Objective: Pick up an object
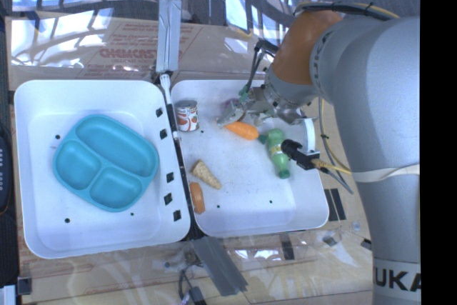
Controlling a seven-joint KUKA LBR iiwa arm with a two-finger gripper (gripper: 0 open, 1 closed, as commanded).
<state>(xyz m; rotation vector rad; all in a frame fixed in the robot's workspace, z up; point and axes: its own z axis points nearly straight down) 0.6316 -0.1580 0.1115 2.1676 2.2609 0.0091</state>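
Observation:
The right bin holds a small red and white can, an orange carrot, a green bottle, a tan cone and an orange sausage-like piece against its left wall. My gripper hangs low over the bin's back middle, just above and left of the carrot, between the can and the bottle. The grey arm with its orange band hides the bin's back right corner.
The left bin bears a blue divided plate. A grey hinge strip runs between the two bins. Cables trail along the right bin's right wall. Bare floor lies at the right bin's front middle.

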